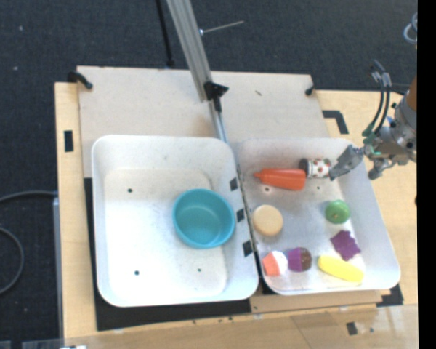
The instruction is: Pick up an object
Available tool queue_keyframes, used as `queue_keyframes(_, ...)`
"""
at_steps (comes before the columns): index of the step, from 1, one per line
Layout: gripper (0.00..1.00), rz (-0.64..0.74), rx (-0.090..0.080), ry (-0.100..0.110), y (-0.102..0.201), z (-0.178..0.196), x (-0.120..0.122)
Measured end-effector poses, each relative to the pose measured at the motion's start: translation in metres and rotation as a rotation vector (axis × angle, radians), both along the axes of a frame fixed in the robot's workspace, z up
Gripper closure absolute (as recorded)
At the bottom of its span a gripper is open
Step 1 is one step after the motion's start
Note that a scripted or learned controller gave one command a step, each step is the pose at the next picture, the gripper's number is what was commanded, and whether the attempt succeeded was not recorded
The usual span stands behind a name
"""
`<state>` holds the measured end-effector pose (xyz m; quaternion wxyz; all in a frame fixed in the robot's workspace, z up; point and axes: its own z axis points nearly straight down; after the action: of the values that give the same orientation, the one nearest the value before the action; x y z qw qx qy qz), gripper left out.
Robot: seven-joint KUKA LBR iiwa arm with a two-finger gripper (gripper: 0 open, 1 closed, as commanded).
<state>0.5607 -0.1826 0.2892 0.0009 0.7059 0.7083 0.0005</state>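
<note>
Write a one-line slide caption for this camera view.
Gripper with open fingers poised over right bin's far edge, near orange carrot; blue bowl sits in left bin.

- The gripper (362, 161) sits at the right edge of the camera view; its two fingers (344, 163) are spread apart, pointing left and downward, holding nothing

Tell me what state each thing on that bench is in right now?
Blue bowl: upright, alone in left bin.
Orange carrot: lying flat, right bin.
Yellow banana: lying flat near front edge.
Green ball: resting free.
Gripper: open, above right bin's far corner, holding nothing.
</note>
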Motion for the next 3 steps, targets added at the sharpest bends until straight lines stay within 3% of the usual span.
queue_keyframes(1, 0.00, 0.000, 0.000, 0.000, 0.000, 0.000, 0.000)
queue_keyframes(3, 0.00, -0.005, 0.000, 0.007, 0.002, -0.122, 0.007)
